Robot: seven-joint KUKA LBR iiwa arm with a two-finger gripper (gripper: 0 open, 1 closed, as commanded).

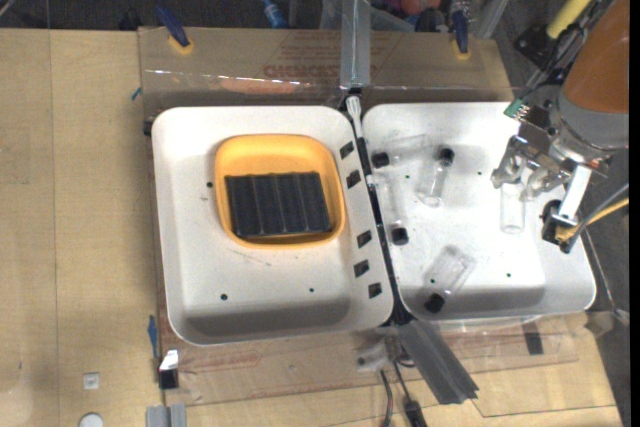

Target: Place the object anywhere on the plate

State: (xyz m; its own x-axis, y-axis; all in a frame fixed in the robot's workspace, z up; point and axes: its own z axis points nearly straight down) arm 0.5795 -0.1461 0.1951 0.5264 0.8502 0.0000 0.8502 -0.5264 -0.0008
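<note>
Gripper [540, 177] hangs over the right bin's [480, 120] far right side; whether it grips anything, I cannot tell.
Nothing from that bin is on the orange plate [277, 152] in the left bin [190, 215] yet; the plate bears only a dark ribbed tray [277, 203], while clear black-capped vials [445, 270] lie scattered right.
</note>
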